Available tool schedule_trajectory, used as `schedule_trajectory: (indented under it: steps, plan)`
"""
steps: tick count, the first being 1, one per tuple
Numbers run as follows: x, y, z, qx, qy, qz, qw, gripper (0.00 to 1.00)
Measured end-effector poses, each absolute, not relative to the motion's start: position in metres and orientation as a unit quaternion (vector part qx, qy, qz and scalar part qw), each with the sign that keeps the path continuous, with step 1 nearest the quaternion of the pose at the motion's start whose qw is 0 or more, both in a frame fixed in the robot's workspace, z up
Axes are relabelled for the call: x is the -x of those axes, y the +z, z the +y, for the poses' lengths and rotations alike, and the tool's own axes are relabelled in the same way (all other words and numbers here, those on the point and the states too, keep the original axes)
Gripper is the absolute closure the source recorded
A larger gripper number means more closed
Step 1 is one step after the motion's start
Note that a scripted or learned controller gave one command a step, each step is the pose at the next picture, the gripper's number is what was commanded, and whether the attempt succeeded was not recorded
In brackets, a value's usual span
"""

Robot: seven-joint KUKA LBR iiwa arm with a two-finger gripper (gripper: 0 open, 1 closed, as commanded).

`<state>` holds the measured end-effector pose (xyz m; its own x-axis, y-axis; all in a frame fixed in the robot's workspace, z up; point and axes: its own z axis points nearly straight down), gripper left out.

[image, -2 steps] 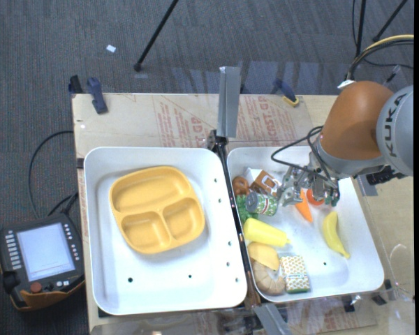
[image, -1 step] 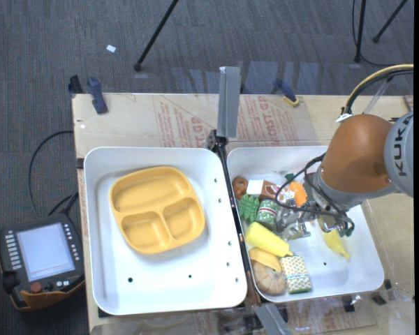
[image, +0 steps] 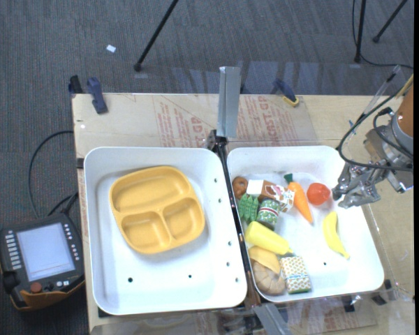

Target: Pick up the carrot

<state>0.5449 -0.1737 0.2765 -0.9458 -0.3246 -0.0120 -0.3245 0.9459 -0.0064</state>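
A grey two-finger gripper point(image: 354, 190) hangs over the right rim of the right-hand shallow white bin point(image: 321, 155), its fingers apparently spread with nothing between them, though at this size that reading is not certain. The small orange toy carrot with a green top point(image: 300, 199) lies untouched on the bin floor toward the far edge, slanting from its leafy end down toward the near right. A round red toy tomato point(image: 318, 193) sits just beside it on the gripper's side, and a yellow toy banana point(image: 333, 234) lies nearer the right rim. Packets and other toy foods crowd the bin's left edge. A yellow plastic divided tray point(image: 158, 209) rests in the left-hand white bin point(image: 105, 285). By this showing the pick has not begun: reaching, closing and lifting all remain.
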Motion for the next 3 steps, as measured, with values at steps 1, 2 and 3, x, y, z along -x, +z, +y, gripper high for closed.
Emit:
schedule_trajectory:
  steps: [1, 2, 3]
  plan:
    - [-0.510, 0.087, -0.174, 0.103, 0.0014, 0.995, -0.001, 1.00]
    - [-0.508, 0.202, -0.201, 0.129, -0.0021, 0.992, 0.005, 1.00]
    - [-0.525, 0.089, -0.207, 0.231, 0.0042, 0.973, -0.003, 1.00]
